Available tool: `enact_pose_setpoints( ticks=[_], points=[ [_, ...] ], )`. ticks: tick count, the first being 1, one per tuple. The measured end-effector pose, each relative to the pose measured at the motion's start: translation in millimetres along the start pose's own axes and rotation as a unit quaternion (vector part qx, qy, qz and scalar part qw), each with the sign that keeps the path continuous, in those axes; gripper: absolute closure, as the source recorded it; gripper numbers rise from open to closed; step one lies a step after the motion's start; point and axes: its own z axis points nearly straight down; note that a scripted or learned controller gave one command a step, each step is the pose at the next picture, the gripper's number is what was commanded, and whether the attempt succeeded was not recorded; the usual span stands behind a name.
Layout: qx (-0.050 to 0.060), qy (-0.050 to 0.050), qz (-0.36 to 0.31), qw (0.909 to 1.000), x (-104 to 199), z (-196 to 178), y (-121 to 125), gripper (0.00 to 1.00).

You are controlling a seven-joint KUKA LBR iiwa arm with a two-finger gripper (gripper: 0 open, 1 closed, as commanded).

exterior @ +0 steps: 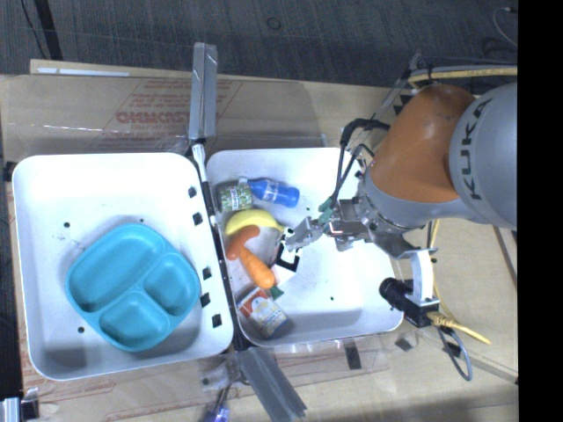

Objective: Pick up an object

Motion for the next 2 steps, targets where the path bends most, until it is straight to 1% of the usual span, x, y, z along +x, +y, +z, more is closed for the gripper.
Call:
enact_pose_setpoints(
  ticks=[1,2],
  points=[
    [-0.002,0.0,0.01,0.9999,0,146,13,0.0],
    [-0.003,0.0,0.008,1.0,-1,135,14,1.0]
  ],
)
